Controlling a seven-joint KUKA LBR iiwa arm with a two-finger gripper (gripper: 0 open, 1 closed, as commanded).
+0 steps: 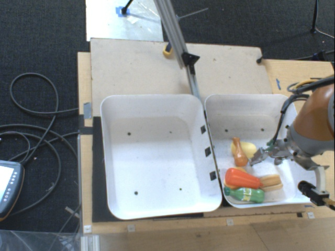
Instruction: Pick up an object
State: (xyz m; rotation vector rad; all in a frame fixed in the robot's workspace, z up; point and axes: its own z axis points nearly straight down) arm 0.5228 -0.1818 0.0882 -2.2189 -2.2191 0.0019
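My gripper (260, 156) is hanging low inside the right bin (246, 109), reaching in from the right side; its fingers are too small and blurred for me to tell whether they are parted or closed, and I am seeing nothing between them.

Nearest the front wall of this bin, a green bottle (245, 194) is lying on its side. Just behind it, touching or nearly so, an orange carrot (242, 179) is lying with its thick end toward the divider. A tan bread roll (271, 181) is resting beside the carrot's tip, on its right. Farther back, a small orange gourd (238, 152) is lying against a yellow lemon (248, 149). My gripper tip is sitting just right of the lemon, close to it, but I cannot tell if they are touching.

The left bin (152, 156) is standing beside the right one, their walls meeting along a shared edge.

Both bins are resting on the worktop (136, 67). Beyond them, a grey pole (172, 25) is slanting across the worktop.
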